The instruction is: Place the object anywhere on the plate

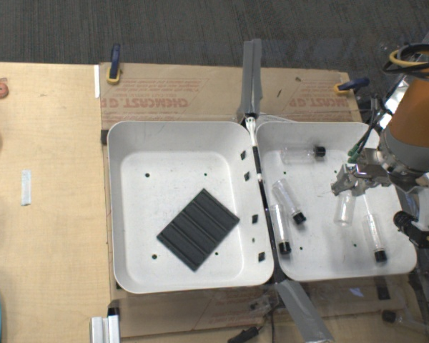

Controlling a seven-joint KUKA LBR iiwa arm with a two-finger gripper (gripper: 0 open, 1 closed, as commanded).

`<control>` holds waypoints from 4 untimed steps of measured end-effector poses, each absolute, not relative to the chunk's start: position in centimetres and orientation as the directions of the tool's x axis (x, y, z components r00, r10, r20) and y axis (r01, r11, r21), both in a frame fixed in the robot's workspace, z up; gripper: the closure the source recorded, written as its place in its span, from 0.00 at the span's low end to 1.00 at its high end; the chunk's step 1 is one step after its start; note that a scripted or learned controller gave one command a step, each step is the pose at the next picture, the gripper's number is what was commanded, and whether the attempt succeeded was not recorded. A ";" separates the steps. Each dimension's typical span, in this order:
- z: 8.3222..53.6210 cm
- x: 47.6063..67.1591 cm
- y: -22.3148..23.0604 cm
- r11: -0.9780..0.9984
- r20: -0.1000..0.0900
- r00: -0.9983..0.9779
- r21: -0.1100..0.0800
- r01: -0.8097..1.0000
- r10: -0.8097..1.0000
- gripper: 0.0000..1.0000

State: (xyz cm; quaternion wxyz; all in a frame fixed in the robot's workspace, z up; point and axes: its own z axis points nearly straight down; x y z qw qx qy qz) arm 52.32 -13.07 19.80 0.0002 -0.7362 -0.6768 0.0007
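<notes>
- Reaching in from the right edge of the frame, the grey arm (415,131) w/ orange band sits over the right bin (304,266), upper-right part.
- Gripper (347,184) points left-down, above the bin floor near its centre; a clear tube (343,209) hangs upright just below the fingertips, looks pinched at its top end, so gripper seems clamped on that tube. Fingers are small and blurred, not 100% sure of contact.
- Other clear tubes w/ black caps lie flat in the right bin: one near the top wall (300,153), one left of centre (288,200), one along the left wall (279,231), one at lower right (373,236). All apart from the gripper.
- Left bin (121,263) holds the dark ribbed plate (198,229), a flat rectangle turned diagonally, lower-centre of that bin, touching no wall.
- Held tube is in the right bin's airspace, well apart from the plate; the bin divider lies between them.
- Brown cardboard (171,95) under both bins, clamps at the upper corners: blue clamp (114,63) upper left.
</notes>
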 end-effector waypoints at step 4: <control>19.0 58.2 9.7 -0.066 -0.003 0.066 -0.006 0.998 0.998 1.00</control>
